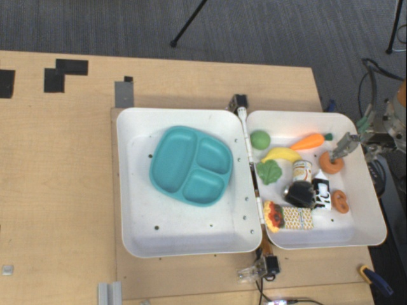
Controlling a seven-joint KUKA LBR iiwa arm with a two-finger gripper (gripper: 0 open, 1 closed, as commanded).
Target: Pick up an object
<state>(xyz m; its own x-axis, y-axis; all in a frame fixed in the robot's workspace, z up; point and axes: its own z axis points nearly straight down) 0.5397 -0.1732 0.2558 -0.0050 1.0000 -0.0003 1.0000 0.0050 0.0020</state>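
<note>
Gripper [343, 146] at right bin [372, 199] far edge, just above orange ring [330, 164]. Fingers' state: cannot tell. Nothing visibly held; ring in bin beside carrot [308, 142]. Pick not yet done.

**Bench and floor from above**

Pale wooden bench [57, 202] across the lower part, from 6 through 9 o'clock, ending short of the right edge. Dark grey ribbed carpet [127, 11] along the top, from 10 to 2 o'clock, and down the right side. Thin black pole [197, 11] slanting across the carpet at 12 o'clock. Black patches [63, 74] on the bench top at 10 o'clock, just beside a small grey metal bracket [124, 93]. Loose black cables [367, 88] over the carpet at 3 o'clock. Another small grey bracket [109, 292] at 7 o'clock, on the bench edge. Even, soft light, faint shadows.
</note>
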